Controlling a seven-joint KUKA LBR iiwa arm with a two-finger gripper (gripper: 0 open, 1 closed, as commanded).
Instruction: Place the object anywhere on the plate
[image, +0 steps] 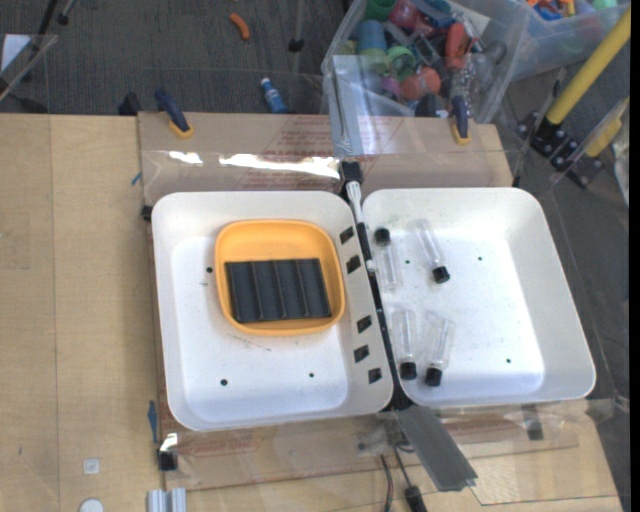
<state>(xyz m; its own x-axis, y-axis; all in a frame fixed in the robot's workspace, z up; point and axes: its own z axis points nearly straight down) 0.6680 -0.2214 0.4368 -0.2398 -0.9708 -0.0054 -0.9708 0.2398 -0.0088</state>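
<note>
Lying in the right bin (520, 300), four clear tubes (432, 255) with black caps look light, slick and breakable (best pinched mid-barrel). An orange plate (232, 240) holding a black rack (278, 290) sits in the left bin (190, 370); the end effector's state I cannot tell.

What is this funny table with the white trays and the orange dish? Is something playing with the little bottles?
This is a workbench for a robot arm, seen from one camera fixed above it and looking down at a slant. Two shallow white bins sit side by side. In the left bin lies an orange plate with a dark ridged block resting on it. In the right bin lie four small clear tubes with black caps: two near the top and two lower down. The job is to put an object onto the plate. Right now nothing is being held; the tubes just lie in their bin. Behind the bench stands a clear box of colourful toys.
</note>
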